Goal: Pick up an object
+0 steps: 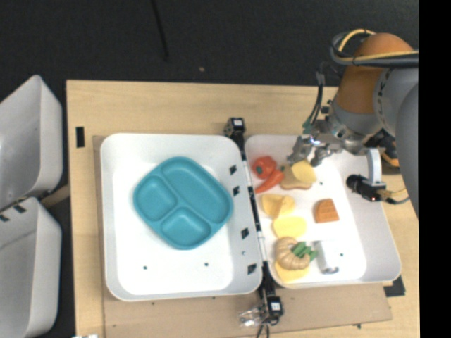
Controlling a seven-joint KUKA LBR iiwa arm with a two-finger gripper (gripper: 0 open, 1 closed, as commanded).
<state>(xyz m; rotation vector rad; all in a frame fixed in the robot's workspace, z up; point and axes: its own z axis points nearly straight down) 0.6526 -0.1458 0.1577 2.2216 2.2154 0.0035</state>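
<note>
Yellow pear-shaped toy (301,174), far-left in the right bin (366,259), just beneath the gripper (311,151); jaw state cannot be told. Best practice: descend straight, centred, avoiding the red pepper (266,167) alongside.

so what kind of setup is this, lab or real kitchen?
Most likely a lab pick-and-place test bench, not a kitchen: two shallow white bins on a wooden bench, toy food in the right bin, a blue divided tray in the left, and the arm's pincer over the toys.

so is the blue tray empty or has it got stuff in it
Empty: the blue tray in the left bin shows three bare compartments.
</note>
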